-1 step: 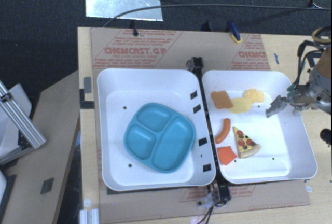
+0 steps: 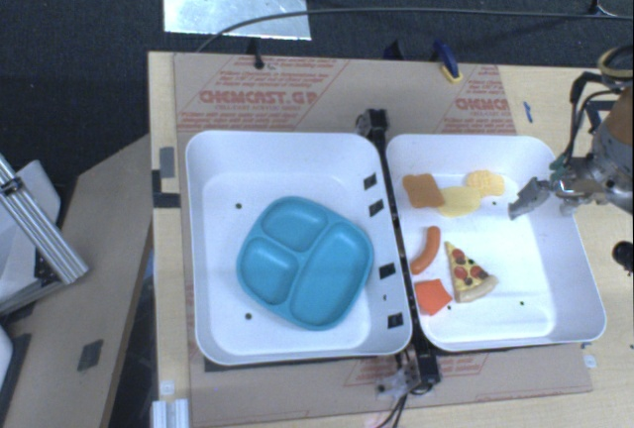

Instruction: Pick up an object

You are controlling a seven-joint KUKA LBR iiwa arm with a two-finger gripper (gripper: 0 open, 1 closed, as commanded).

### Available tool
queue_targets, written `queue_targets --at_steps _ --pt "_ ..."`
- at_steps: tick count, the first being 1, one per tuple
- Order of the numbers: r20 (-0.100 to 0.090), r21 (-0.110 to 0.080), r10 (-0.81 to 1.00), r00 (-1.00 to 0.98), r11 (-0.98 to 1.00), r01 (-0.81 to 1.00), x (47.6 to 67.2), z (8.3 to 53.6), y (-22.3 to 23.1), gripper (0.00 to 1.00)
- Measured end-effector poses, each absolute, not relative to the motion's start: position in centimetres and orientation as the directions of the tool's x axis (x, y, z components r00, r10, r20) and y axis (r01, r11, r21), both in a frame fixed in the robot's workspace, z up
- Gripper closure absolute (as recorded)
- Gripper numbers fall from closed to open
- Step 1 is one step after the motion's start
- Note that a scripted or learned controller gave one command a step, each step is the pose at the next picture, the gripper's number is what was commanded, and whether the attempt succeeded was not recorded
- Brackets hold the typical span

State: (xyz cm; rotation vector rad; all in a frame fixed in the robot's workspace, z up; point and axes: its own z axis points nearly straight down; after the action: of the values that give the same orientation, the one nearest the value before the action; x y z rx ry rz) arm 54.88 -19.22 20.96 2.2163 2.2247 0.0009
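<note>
The nearest thing to grasp is the yellow slice (image 2: 458, 202), lying in the upper part of the right bin (image 2: 565, 317) between a toast piece (image 2: 422, 189) and a round cracker (image 2: 484, 182), which it touches or slightly overlaps. Below them lie a sausage (image 2: 425, 249), a pizza slice (image 2: 468, 271) and an orange wedge (image 2: 432, 296), all near the bin's left wall. The pincer (image 2: 523, 202) sits to the right of the yellow slice, near but apart from it, above the bin floor; nothing is between its fingers, and whether they are apart or together I cannot tell. The step looks like the approach: next it must shift left over 1 item and descend. The left bin (image 2: 213, 218) holds a blue tray (image 2: 305, 263) on the bench (image 2: 297, 89)
</note>
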Motion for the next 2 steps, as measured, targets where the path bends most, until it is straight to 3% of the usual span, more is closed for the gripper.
queue_targets --at_steps 2 --pt "0.001 -0.001 1.0 -0.004 0.004 1.0 55.6 11.0 -18.3 0.0"
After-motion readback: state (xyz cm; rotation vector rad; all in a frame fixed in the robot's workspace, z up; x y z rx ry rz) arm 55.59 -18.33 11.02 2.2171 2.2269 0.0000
